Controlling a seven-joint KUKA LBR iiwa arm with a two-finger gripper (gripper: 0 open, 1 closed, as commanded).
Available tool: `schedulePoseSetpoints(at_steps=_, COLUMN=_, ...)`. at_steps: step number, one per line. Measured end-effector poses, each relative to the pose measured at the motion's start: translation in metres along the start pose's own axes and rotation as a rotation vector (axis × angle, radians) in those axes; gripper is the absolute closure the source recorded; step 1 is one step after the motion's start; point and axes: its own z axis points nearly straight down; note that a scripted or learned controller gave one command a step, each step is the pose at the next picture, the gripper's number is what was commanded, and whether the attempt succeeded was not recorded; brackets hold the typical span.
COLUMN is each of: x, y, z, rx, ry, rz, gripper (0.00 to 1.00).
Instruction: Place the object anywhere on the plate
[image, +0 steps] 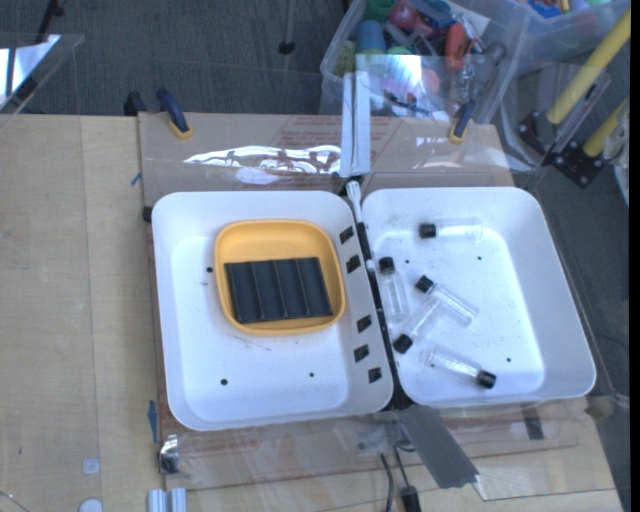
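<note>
Pale wood forms the table (60, 300), on which two shallow white bins are set side by side. Within the left bin (190, 385) a yellow plate (232, 243) is seen, and a dark ribbed block (277, 290) lies on it. Across the right bin (560, 350) five clear vials with black caps are scattered: one (452, 231) near the far wall, three (425, 305) clustered close to the divider, and one (460, 367) toward the near wall. No claw is seen, so its state cannot be told.

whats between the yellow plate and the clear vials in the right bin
In the camera view, the bins' adjoining white walls, carrying a row of small black clips, separate the yellow plate from the vials.
</note>
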Motion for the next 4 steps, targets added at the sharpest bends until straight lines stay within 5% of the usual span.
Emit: schedulePoseSetpoints(at_steps=4, x=0.07, y=0.013, z=0.0, rx=-0.012, ry=0.005, rz=-1.172, gripper=1.0)
